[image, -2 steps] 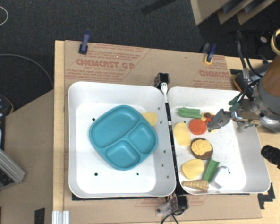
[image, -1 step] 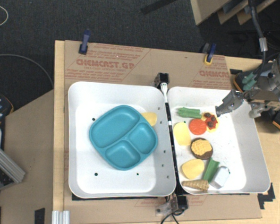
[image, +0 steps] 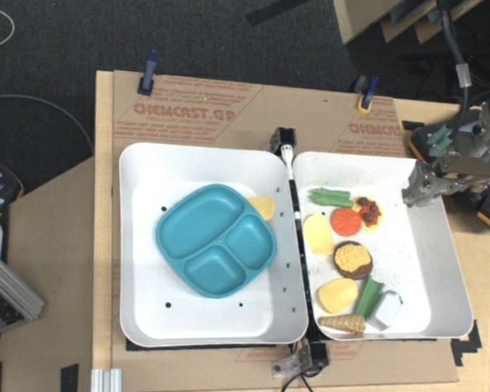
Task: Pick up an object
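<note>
The gripper (image: 417,192) hangs at the far right corner of the right bin (image: 441,244), right over its rim, and I cannot tell from here whether its fingers are open or closed; nothing shows between them. Behind it the grey arm (image: 471,147) runs off to the right.

Left of the gripper, well apart from it, the toy food lies in a cluster along the left half of that bin. Farthest is a green bean pod (image: 329,196), lying crosswise. Just near of it sits a red tomato (image: 346,221), with a small red and yellow piece (image: 367,212) touching its right side. Left of the tomato is a pale yellow oval (image: 317,234), close to the bin's left wall. Nearer still is a brown round cookie-like piece (image: 352,260), then a yellow lump (image: 337,294) and a green stick (image: 369,297) lying slantwise beside it. A white block (image: 385,311) rests against the stick's near end, and a waffle cone (image: 341,324) lies at the near rim.

The left bin (image: 139,300) holds a blue divided plate (image: 216,240), tilted a little off square, with a yellow piece (image: 262,206) peeking out from under its far right edge.

Both bins sit side by side on a cardboard sheet (image: 192,109) clamped to the table (image: 465,387) by a blue clip (image: 147,74) on the far edge.
</note>
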